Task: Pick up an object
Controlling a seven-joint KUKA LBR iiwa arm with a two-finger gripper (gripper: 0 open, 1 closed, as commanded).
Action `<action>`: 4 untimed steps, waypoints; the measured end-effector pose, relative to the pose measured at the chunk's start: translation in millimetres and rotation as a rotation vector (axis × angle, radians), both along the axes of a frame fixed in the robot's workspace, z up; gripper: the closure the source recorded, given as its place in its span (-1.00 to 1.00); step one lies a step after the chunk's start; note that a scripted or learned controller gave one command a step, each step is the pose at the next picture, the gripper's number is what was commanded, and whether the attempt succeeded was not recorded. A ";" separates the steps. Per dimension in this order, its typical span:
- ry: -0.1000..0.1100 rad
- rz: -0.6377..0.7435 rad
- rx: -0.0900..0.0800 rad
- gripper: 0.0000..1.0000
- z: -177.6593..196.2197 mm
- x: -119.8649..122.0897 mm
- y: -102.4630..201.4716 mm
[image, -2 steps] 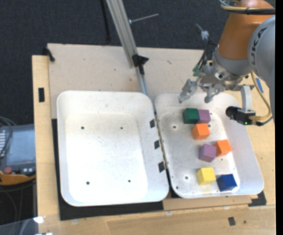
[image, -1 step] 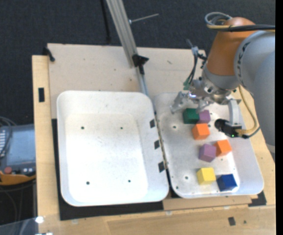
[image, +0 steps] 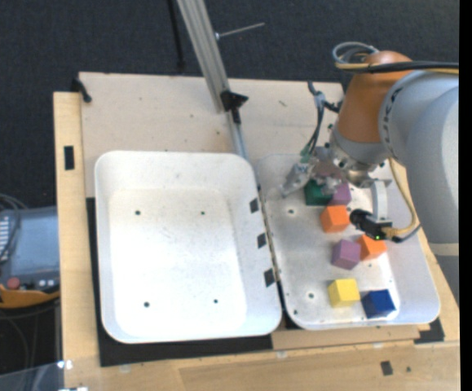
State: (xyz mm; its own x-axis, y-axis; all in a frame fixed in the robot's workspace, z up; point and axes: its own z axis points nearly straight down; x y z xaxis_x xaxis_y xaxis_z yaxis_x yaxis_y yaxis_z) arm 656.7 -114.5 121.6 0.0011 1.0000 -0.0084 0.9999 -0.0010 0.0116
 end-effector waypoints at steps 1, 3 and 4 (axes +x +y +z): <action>-0.006 -0.003 0.002 1.00 14.7 1.8 -0.1; 0.005 -0.001 0.007 1.00 120.5 -5.7 -12.6; 0.005 0.003 0.007 1.00 162.2 -4.6 -14.1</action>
